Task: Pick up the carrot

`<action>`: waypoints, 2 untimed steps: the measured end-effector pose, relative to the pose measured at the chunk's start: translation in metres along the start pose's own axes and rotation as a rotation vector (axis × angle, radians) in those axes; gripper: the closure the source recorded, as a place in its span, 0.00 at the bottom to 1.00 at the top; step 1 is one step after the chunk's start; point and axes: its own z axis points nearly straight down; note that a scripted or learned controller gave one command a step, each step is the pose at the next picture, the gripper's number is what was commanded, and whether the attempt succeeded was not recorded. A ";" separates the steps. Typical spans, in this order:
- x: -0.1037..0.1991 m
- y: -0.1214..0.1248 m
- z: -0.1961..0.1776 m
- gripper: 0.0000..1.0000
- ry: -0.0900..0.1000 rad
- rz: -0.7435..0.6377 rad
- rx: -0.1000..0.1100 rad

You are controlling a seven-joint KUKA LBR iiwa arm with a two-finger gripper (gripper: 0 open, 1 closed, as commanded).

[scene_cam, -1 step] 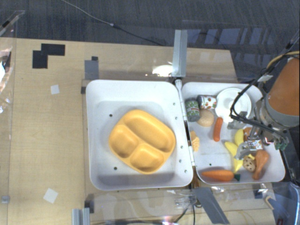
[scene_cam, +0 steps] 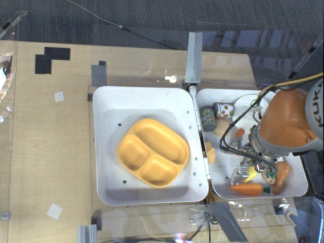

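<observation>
Camera view looks down on two white bins side by side. The left bin (scene_cam: 109, 135) holds a big yellow plate (scene_cam: 153, 151) with three parts. The grey arm with its orange band (scene_cam: 286, 120) comes in from three o'clock and hangs over the right bin (scene_cam: 299, 190).

The gripper (scene_cam: 251, 167) sits low in that bin, in a tangle of black wires and metal. I cannot tell how its tips are set, because the arm and the wires cover them.

The carrot (scene_cam: 246, 189) lies flat at about six o'clock in the right bin, just below the gripper and near the front wall. It looks like a toy: light, hard and smooth, so it could slip or roll. I think the best place to hold it is across the fat middle, not the thin tip.

A second orange-brown thing (scene_cam: 281, 176) leans just beside the carrot at four o'clock; I cannot tell what it is. Small toys near the bin's twelve o'clock, such as a green can (scene_cam: 207, 118), are partly hidden. Things under the arm are covered.
</observation>
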 end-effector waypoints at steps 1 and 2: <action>-0.042 -0.030 -0.064 0.00 0.006 0.496 0.002; 0.012 0.020 -0.029 0.00 0.017 0.553 0.001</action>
